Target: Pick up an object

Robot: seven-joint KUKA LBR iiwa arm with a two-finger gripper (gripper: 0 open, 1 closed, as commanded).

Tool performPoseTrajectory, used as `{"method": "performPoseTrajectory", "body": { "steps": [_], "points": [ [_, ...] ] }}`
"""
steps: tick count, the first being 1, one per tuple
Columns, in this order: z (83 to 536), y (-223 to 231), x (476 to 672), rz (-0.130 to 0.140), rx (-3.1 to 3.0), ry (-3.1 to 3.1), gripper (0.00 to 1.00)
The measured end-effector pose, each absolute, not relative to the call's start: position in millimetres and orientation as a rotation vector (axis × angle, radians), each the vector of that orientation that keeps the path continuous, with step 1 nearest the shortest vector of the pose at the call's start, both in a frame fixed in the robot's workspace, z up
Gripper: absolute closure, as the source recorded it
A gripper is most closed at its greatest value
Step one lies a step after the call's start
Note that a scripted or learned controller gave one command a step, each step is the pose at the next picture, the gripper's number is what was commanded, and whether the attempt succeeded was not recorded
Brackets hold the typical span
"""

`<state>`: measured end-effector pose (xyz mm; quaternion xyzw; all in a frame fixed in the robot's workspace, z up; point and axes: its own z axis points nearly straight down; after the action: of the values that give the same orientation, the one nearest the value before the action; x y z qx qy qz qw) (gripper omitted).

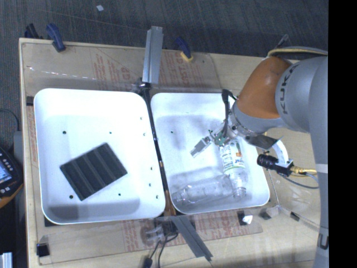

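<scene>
The arm (290, 94) reaches in from three o'clock and hangs over the right bin (167, 108), its wrist tipped down toward the bin's middle. The jaws (215, 141) sit low, just above and at about eleven o'clock of a small labelled bottle (231, 161) that lies on its side along the bin's right half. Whether they stand wide or narrow I cannot tell; the wrist and a silvery fitting blur them together, and nothing clearly sits between them.

A second, clear plastic bottle (203, 193) lies across the bin's six o'clock wall, its end close to the labelled bottle's lower end. Both seem to have rolled to the low edge, which would explain the slanted approach from above.

The left bin (44, 102) holds a dark ribbed slab (93, 170) lying flat at about seven o'clock. Blue clamps (56, 38) at twelve o'clock pin the sheet to the counter (234, 66).

The pick looks not yet made; the labelled bottle is the likely target.
</scene>
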<state>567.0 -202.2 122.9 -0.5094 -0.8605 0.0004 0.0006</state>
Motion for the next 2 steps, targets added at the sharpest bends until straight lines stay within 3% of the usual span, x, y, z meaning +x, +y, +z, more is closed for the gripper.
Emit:
{"method": "performPoseTrajectory", "body": {
  "steps": [2],
  "points": [
    [144, -209, 572.9, 0.001, -1.451, -2.787, 0.00]
  ]
}}
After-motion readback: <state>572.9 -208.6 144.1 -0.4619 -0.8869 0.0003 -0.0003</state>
